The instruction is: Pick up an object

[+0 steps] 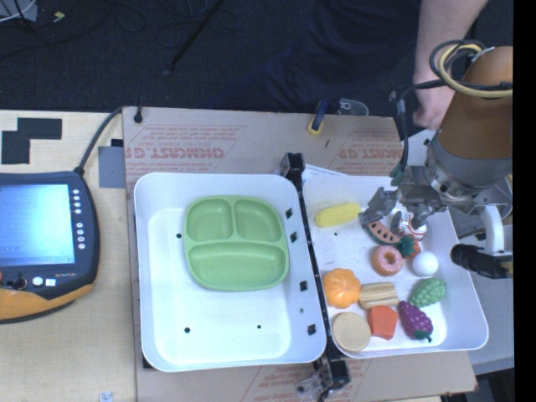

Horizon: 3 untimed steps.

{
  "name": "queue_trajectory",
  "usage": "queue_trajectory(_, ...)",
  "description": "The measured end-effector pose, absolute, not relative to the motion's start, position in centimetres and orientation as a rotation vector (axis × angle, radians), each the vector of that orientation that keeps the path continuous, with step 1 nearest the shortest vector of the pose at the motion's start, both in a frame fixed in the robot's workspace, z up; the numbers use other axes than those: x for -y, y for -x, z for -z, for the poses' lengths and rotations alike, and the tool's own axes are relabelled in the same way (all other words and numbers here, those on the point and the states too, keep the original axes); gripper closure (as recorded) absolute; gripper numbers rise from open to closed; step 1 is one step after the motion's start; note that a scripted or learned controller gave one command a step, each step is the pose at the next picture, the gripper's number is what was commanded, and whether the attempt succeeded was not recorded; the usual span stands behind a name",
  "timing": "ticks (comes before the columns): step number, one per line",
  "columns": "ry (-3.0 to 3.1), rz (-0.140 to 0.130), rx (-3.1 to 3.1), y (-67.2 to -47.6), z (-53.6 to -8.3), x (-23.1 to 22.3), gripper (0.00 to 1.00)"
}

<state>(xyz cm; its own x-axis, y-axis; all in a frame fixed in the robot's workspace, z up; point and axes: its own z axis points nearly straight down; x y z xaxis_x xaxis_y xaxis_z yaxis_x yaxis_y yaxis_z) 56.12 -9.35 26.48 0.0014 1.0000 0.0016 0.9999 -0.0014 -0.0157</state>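
Note:
My gripper (396,217) hangs low over the back of the right bin (469,329), its two grey fingers (376,207) spread apart and open. Nothing is clearly held between them. A watermelon slice (378,229) lies just under the left finger, and a small strawberry (408,245) sits below the right one. Close by are a yellow corn cob (337,215), a pink donut (387,260) and a white egg (425,264). Further forward lie an orange pumpkin (341,286), a hot dog bun (378,293), green grapes (428,291), purple grapes (416,320), a red block (383,322) and a round biscuit (352,331).
The left bin (159,308) holds a green divided plate (235,243). A black divider (306,258) runs between the bins. A teach pendant (38,233) lies at the far left of the bench. A person's arm (444,32) reaches in behind the robot.

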Motion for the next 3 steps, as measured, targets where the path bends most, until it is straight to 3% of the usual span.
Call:
queue_trajectory(1, 2.218, -0.003, 2.219, -56.3, -27.2, 9.3, 0.00)
queue_trajectory(3, 2.217, -0.006, 2.218, -55.3, -17.1, 9.4, 0.00)
